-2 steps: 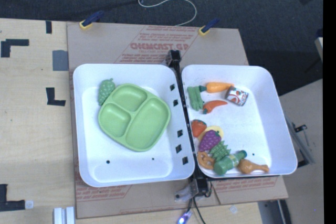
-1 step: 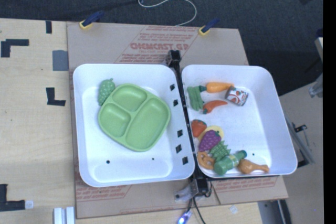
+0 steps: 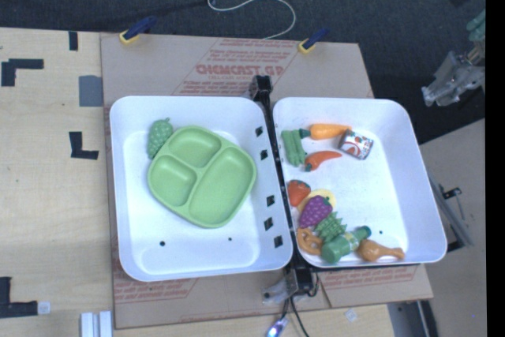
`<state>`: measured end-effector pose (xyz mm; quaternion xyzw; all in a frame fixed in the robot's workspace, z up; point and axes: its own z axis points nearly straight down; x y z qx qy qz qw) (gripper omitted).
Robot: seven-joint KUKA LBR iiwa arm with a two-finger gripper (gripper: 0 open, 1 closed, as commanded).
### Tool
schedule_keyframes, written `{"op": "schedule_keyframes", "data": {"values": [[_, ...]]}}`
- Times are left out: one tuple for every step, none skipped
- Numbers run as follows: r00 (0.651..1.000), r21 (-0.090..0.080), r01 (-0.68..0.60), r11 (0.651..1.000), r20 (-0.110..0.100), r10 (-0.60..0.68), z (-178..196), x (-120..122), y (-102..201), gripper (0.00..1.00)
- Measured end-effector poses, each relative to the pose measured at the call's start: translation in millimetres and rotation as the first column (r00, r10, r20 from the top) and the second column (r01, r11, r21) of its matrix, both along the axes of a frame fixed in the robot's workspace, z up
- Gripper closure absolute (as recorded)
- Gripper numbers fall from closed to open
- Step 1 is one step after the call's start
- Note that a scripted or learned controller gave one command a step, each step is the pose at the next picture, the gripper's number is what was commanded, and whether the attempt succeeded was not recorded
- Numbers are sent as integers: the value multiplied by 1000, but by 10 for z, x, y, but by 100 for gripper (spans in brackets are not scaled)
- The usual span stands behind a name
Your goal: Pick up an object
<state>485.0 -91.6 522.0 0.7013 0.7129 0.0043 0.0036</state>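
Two white bins sit side by side on the desk. Your pincer (image 3: 451, 84) hangs off the far right, outside the right bin (image 3: 410, 170); you cannot tell its state, as it is blurred. Every likely pick lies to its left and nearer you: a carrot (image 3: 327, 131), its long axis running left to right, a small can (image 3: 356, 144), purple grapes (image 3: 313, 211). The left bin (image 3: 130, 170) holds a green plate (image 3: 202, 177) touching green grapes (image 3: 159, 136).

I see a light green sectioned plate (image 3: 202, 176) in the white left bin (image 3: 130, 193); orange carrot (image 3: 328, 131), purple grapes (image 3: 314, 211), red-white can (image 3: 356, 144) in the right bin (image 3: 418, 193).
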Motion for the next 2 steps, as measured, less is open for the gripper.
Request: {"op": "schedule_keyframes", "data": {"values": [[1000, -4, 21, 1000, -9, -21, 138, -14, -673, 100], [1000, -3, 22, 1000, -13, -22, -23, -16, -1357, 100]]}}
